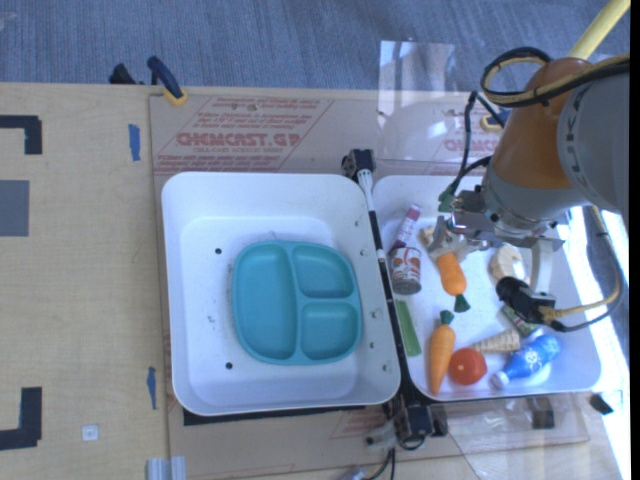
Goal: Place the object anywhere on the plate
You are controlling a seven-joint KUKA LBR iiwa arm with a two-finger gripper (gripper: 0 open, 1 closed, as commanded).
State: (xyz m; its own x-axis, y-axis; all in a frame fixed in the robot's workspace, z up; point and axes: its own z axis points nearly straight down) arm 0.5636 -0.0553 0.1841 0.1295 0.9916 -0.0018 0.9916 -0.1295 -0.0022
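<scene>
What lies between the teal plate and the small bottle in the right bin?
In the camera view, between the plate and the bottle lie bare white bin floor and the two bins' adjoining rims.

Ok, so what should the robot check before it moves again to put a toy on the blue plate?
1. Plate sits flat in the left bin, nothing on it: ok.
2. Gripper is over the right bin, above the upper carrot: ok.
3. Toy between its fingers: cannot tell.
4. Room around that carrot: small bottle lies close on its left: not ok.
5. Other toys, the lower carrot and tomato, lie apart from the gripper: ok.
</scene>
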